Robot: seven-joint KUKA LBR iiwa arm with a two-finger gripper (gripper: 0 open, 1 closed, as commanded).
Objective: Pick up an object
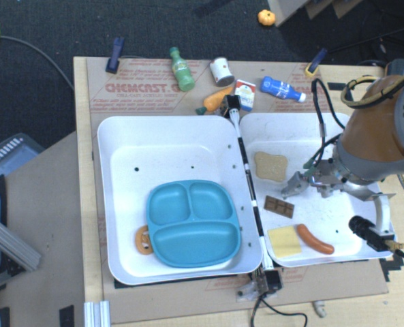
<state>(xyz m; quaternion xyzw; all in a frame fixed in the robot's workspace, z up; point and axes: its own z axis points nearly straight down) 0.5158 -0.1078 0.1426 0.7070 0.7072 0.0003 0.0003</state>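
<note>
The right bin holds a slice of toast, a brown chocolate bar, a yellow cheese slice and a red sausage. My gripper hangs low over the middle of this bin, just right of the toast and above the chocolate bar. It is open, with nothing between its fingers. In the left bin lie a blue divided plate and a small brown pretzel tucked against the plate's left edge.
Behind the bins on the board lie a green bottle, a small can, a blue bottle, a carrot and a small carton. Blue clamps grip the board's back edge. Cables loop near the arm.
</note>
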